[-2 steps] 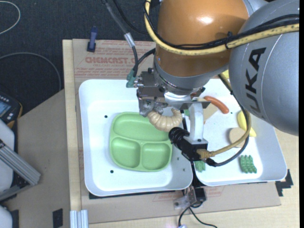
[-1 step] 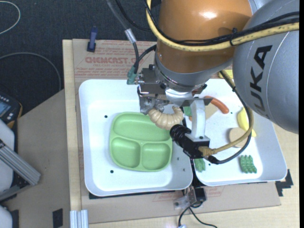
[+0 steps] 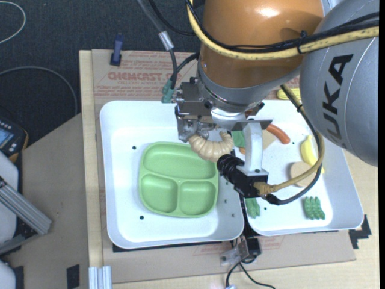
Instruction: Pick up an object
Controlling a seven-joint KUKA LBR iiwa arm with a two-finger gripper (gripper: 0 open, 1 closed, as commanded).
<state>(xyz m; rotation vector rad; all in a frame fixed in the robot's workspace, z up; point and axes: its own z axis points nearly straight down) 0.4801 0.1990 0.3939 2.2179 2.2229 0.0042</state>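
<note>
Plate [image 3: 178, 182], pale green, three compartments, flat in the left bin [image 3: 114, 161], toward its right side. Right at the plate's upper right edge: gripper [image 3: 204, 131], low over the seam between the two bins, with a tan ribbed hose [image 3: 209, 149] curled just below it and overlapping the plate's rim. Open or closed: cannot tell, hidden under the metal wrist block and cables.

In the right bin [image 3: 346, 191], spread about: orange carrot-like piece [image 3: 279, 133] near the top, yellow banana-like piece [image 3: 308, 152] just right of it, tan rounded piece [image 3: 297, 172] below that, ribbed green piece [image 3: 313, 208] near the lower right corner. Another green piece [image 3: 252, 207] near the right bin's lower left edge, partly behind a black cable fitting.

Above everything, from the right: grey arm [image 3: 346, 71] with broad orange band [image 3: 258, 17], yellow-and-black cables looped around it. Beneath both bins: brown cardboard sheet [image 3: 141, 71] with red print, on the bench [image 3: 54, 161].
</note>
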